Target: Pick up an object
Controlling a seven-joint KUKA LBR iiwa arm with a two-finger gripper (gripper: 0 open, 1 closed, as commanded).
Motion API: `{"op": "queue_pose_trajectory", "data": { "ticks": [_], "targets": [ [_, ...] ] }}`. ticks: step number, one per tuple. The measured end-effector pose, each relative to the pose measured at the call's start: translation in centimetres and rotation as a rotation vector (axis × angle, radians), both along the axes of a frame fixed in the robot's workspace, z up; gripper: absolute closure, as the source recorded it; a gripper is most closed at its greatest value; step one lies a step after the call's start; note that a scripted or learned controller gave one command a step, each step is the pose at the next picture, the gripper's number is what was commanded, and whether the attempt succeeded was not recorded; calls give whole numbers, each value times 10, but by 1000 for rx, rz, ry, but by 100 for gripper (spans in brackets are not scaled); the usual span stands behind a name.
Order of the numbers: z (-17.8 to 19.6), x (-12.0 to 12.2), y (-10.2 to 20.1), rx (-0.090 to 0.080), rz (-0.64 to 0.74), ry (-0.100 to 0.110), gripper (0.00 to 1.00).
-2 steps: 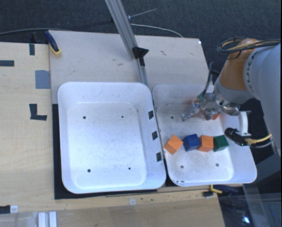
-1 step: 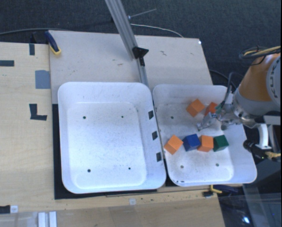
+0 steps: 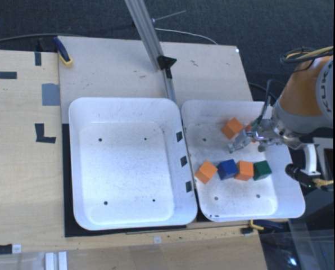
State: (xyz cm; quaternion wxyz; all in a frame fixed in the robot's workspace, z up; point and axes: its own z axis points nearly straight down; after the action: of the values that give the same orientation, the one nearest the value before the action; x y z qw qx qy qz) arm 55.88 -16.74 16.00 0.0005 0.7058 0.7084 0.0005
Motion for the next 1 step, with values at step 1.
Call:
{"op": "queue_pose_trajectory", "data": {
  "ticks": [1],
  "targets": [
    [-70,-14,13,1,-3,3,0]
  ]
}}
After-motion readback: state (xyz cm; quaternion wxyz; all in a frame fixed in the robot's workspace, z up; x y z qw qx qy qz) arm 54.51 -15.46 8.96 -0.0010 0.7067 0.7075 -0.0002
